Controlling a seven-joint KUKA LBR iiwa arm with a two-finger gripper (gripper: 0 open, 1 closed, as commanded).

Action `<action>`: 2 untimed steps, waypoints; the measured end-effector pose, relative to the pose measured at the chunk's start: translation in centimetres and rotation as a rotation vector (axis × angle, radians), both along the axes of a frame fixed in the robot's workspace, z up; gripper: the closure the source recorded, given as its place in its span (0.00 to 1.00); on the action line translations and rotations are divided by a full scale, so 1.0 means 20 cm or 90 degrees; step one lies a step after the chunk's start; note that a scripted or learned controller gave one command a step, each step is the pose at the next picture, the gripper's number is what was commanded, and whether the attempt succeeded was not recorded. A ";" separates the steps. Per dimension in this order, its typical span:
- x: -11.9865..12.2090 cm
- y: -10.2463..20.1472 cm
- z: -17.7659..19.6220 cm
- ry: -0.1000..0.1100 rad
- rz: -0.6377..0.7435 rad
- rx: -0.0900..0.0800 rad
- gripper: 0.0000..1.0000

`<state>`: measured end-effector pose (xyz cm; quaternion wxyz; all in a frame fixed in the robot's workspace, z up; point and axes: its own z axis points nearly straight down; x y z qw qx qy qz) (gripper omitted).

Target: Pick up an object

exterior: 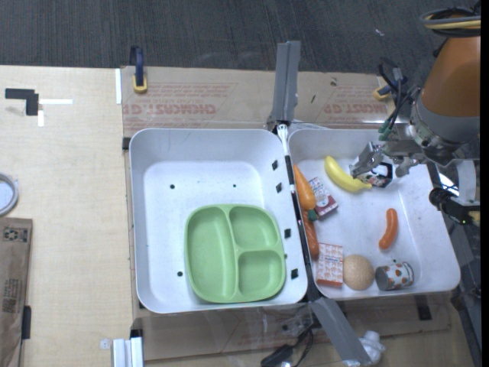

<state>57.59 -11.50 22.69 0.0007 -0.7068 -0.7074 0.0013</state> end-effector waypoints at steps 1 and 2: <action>0.17 0.06 -0.65 -0.008 -0.024 -0.001 0.00; 0.43 0.08 -0.65 -0.007 0.092 -0.002 0.00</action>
